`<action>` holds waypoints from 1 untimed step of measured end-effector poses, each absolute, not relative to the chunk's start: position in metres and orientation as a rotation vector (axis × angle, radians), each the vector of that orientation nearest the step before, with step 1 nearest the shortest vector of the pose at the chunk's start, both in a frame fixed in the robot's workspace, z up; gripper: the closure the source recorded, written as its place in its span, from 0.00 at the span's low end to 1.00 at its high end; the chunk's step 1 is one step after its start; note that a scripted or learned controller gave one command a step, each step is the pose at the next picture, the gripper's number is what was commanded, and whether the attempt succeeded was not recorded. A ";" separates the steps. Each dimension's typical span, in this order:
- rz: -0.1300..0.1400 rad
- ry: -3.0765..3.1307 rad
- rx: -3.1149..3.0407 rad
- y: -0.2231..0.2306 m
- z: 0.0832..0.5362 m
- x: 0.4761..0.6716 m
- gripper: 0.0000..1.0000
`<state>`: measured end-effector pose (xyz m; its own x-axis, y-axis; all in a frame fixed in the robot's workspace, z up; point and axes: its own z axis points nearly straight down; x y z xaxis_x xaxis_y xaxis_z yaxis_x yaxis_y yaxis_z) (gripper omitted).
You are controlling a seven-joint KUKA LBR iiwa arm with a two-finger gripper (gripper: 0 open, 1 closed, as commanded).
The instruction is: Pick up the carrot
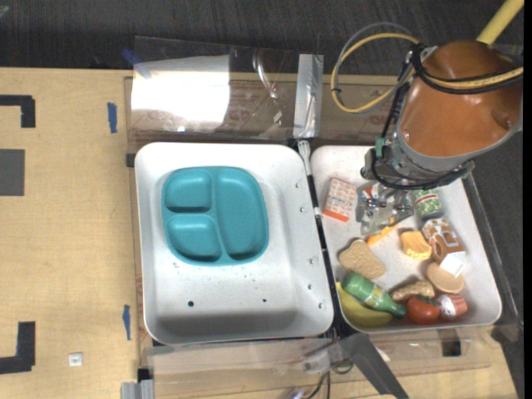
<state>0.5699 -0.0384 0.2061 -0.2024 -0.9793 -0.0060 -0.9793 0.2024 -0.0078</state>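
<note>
Grey arm point(424, 152), orange band point(457, 98), yellow cables point(366, 65)

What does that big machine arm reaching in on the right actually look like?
The arm ends in a fat, rounded orange band over a grey collar. Black and yellow cables loop around it, one yellow cable arching out to its left. Below sits a small gripper of silvery metal parts.

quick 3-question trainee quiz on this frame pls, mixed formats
1. True or false: the teal divided plate lies in the left bin.
2. Which bin is the end effector over? A) left B) right
3. Fill in: the green bottle lies against the ____ banana.

Key: 1 true; 2 B, the right bin, just above a small orange piece that may be the carrot; 3 yellow.
</note>
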 end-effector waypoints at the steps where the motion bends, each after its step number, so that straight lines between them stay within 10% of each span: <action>1: 0.004 2.187 -2.253 -0.027 0.184 0.495 1.00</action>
<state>0.4954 -0.0271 0.1842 0.0296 -0.9996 -0.0027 -0.9996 -0.0296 0.0006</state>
